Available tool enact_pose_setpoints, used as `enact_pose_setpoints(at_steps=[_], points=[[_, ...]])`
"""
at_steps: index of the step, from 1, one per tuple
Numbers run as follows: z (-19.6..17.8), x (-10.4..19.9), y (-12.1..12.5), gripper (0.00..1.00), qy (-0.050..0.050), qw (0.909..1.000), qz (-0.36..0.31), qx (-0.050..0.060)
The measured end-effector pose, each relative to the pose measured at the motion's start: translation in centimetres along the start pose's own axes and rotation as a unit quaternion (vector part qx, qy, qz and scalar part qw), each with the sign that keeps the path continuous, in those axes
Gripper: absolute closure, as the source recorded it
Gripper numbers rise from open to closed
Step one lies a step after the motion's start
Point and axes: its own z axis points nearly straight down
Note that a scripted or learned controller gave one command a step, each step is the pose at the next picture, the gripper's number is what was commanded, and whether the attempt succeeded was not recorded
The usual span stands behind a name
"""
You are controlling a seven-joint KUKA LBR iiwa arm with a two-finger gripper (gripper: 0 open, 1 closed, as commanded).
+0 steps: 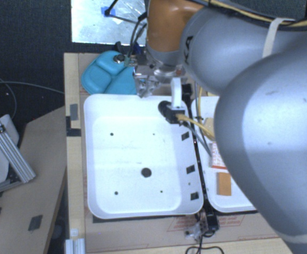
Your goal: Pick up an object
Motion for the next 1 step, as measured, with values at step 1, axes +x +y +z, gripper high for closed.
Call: enact_pose_setpoints(at_steps=[1], points=[[-5.92, -4.87, -2.89, 1.0, 0.0, 1.0, 0.003, -0.002]])
